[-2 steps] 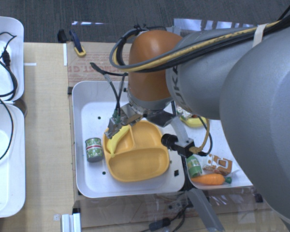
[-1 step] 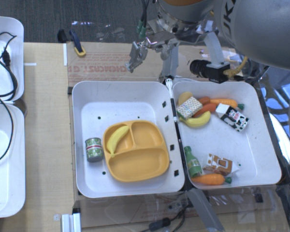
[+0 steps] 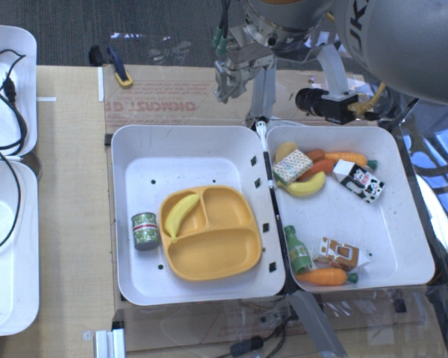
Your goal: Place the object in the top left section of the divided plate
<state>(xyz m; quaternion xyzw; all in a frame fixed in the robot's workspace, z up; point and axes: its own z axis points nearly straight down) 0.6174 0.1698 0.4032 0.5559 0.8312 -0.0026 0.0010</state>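
A yellow divided plate [image 3: 216,252] lies in the left bin [image 3: 134,162]. A yellow banana [image 3: 179,213] rests in the plate's top left section. My gripper [image 3: 243,92] hangs high over the back rim between the two bins, well away from the plate. Its fingers stand apart, open, with nothing between them.
A small green can [image 3: 144,230] stands left of the plate. The right bin [image 3: 403,230] holds a second banana [image 3: 305,186], a checked box [image 3: 292,166], a carrot [image 3: 345,157], a black-and-white carton [image 3: 361,181], a green bottle [image 3: 297,250], an orange box [image 3: 337,253] and another carrot [image 3: 325,277].
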